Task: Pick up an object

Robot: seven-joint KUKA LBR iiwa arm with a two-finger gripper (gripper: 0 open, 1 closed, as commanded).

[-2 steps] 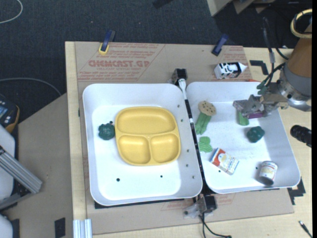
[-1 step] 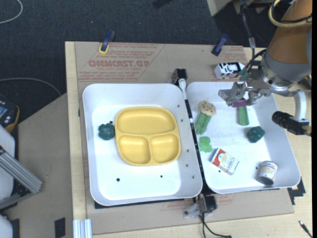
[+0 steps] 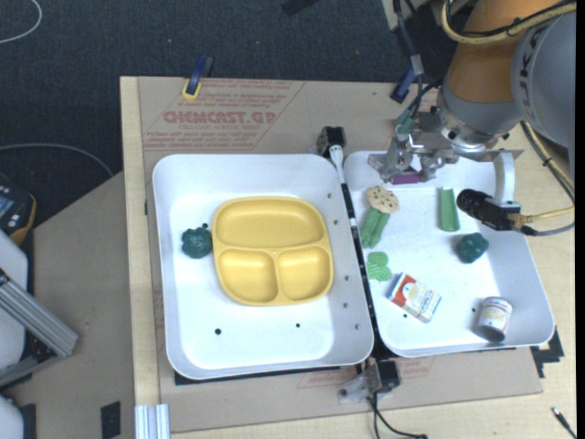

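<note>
My gripper (image 3: 405, 161) hangs low over the back left corner of the right bin (image 3: 526, 273). A small purple object (image 3: 408, 178) lies just beneath it; I cannot make out whether it is gripped. Close by in that bin are a round tan cracker (image 3: 382, 199), a long green piece (image 3: 373, 228) along the left wall, a flat green leaf shape (image 3: 377, 265) and an upright green bar (image 3: 446, 208). Further forward lie a dark teal lump (image 3: 472, 247), a small red, white and blue box (image 3: 413, 297) and a small tin can (image 3: 494, 318).
The left bin (image 3: 174, 309) holds a yellow divided plate (image 3: 272, 248) and a dark green lump (image 3: 196, 241) at its left. The arm's orange band (image 3: 498, 35) and a black cable fitting (image 3: 484, 208) overhang the right bin's back. A clamp (image 3: 194, 79) sits on the board behind.
</note>
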